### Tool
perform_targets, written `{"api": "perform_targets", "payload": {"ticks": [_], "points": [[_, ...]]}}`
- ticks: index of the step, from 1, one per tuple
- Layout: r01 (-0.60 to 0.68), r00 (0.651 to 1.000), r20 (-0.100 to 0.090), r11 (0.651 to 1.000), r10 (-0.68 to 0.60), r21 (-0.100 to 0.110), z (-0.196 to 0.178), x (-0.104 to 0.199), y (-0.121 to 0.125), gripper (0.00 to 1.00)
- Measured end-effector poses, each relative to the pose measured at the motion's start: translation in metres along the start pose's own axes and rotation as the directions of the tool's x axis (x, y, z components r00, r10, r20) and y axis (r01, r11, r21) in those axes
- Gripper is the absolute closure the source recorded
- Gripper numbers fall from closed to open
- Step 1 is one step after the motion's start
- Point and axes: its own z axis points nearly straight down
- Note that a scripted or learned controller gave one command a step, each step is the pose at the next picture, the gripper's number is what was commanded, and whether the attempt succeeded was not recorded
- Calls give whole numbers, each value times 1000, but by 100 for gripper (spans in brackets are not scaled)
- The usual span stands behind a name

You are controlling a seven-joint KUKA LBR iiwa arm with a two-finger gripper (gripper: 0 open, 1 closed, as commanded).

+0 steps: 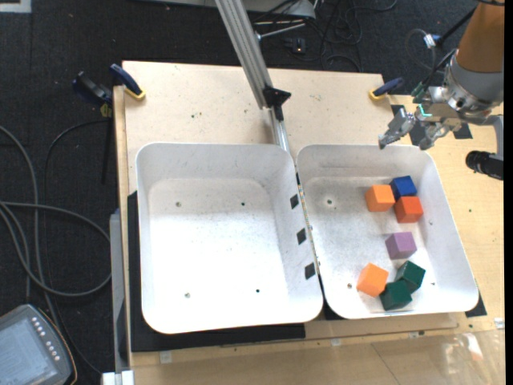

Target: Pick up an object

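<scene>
Where the wooden surface [208, 103] spreads beneath everything, carries two shallow white bins side by side. Left bin [160, 215] larger in view, with only dark specks on its floor. Right bin [337, 175] holds all the blocks, gathered toward its right side. Reaching in from the upper right, the grey arm [485, 42] with its orange band, ending in the gripper [407, 131], poised over the far right corner of the right bin, above the rim and well apart from every block. Jaws spread, nothing between them.

Slanting down from the top centre to the seam between the bins, a silver metal pole [244, 42]. At the bottom left corner, a grey pendant with a screen [28, 351], on the dark floor beside loose black cables [32, 215]. Blue-and-yellow clamps at the far left corner [124, 80] and far right corner [386, 89] of the surface.

Among the blocks: an orange cube [380, 197] touching a blue cube [404, 186], a red-orange cube [409, 208] just below the blue. Nearer, a purple cube [401, 244]. At the near edge, another orange cube [372, 280] just beside two dark green cubes [402, 285] pressed together.
</scene>
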Motion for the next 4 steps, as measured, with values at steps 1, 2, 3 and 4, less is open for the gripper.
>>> {"api": "perform_targets", "payload": {"ticks": [1,2,3,4], "points": [[1,1000,2,1000,-1,-3,-3,0,1,0],[-2,1000,1,1000,2,1,50,-7,7,0],[-1,1000,0,1000,1,2,115,-6,6,0],[1,1000,1,1000,-1,-1,157,-5,6,0]]}}
